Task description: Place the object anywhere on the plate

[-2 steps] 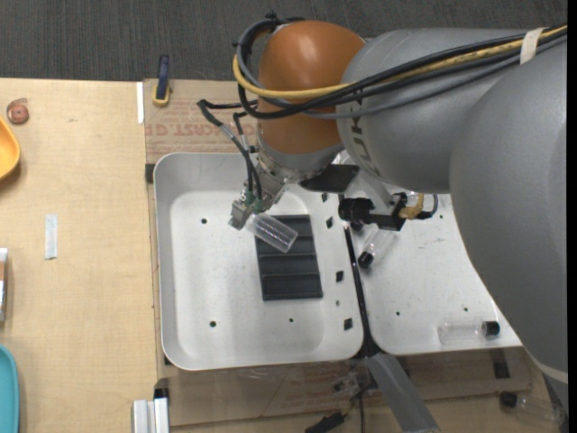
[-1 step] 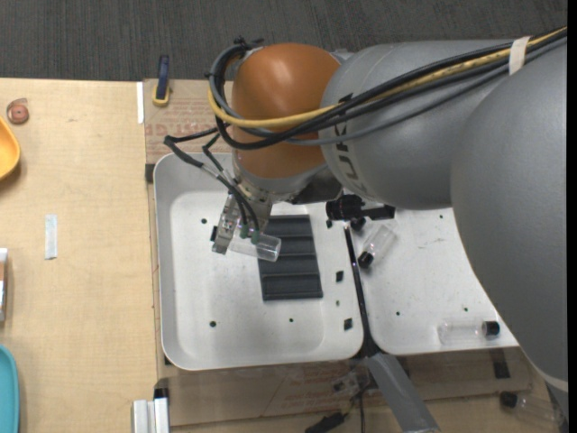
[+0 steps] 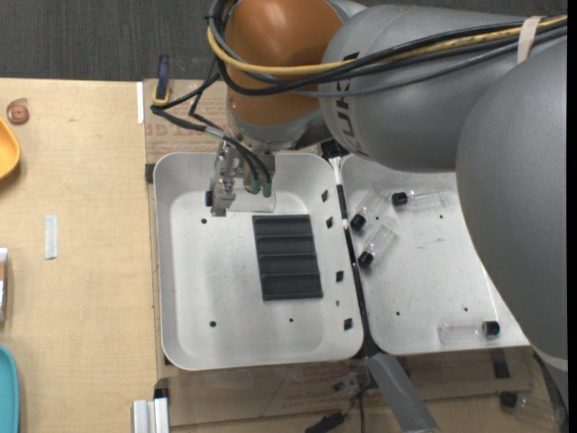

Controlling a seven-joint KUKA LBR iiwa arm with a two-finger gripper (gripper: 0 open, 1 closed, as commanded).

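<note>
The plate [image 3: 288, 257] is a black ribbed rectangle lying flat in the middle of the left bin [image 3: 185, 269]. My gripper [image 3: 240, 188] hangs over the far part of that bin, just beyond the plate's far edge and a little to its left. Several small clear vials with black caps lie in the right bin [image 3: 433, 278]: one near the far side [image 3: 399, 198], two close to the divider [image 3: 358, 219] [image 3: 373, 246], and one at the near right [image 3: 469, 331]. The orange wrist band [image 3: 275, 48] and grey arm cover the far right of the scene.
The bins' shared rim [image 3: 347, 242] runs between them. A wooden bench top [image 3: 72, 242] lies to the left, with an orange object [image 3: 7, 152] and a teal one [image 3: 7, 391] at its left edge. Cables [image 3: 185, 106] loop off the wrist.
</note>
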